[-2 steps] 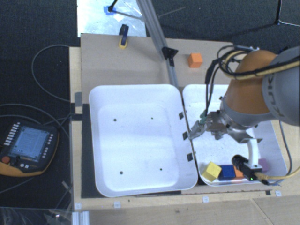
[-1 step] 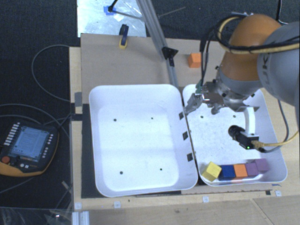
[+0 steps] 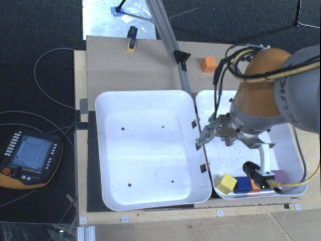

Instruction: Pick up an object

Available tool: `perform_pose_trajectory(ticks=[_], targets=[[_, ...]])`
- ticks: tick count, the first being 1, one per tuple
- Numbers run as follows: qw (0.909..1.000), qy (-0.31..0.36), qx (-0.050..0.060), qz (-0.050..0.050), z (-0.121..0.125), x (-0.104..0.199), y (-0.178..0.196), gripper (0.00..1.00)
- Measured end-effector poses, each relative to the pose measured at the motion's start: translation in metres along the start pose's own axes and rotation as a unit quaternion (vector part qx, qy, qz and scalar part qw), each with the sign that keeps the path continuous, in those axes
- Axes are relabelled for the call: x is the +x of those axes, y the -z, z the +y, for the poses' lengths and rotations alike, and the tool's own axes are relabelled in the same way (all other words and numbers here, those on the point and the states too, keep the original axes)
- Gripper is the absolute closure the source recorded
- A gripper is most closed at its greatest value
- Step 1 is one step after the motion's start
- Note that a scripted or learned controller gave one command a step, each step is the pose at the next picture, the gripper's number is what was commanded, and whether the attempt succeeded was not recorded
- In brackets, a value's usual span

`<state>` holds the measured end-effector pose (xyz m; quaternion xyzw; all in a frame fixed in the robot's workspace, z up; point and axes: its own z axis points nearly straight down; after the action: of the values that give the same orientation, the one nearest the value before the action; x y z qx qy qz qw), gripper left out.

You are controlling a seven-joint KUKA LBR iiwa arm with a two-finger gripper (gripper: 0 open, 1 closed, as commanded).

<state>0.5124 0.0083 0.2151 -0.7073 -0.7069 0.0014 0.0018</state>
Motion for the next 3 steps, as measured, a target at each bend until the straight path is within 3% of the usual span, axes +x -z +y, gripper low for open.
perform_pose_trajectory(ticks=[1, 2, 3], targets=[[1.0, -0.003, -0.002, -0.001, -0.017, -0.059, -0.011, 0.0], [1.0, 0.0, -0.005, -0.001, -0.027, -0.059, 0.02, 0.0], [1.0, 0.006, -0.004, 0.001, -0.017, -0.005, 0.028, 0.0]])
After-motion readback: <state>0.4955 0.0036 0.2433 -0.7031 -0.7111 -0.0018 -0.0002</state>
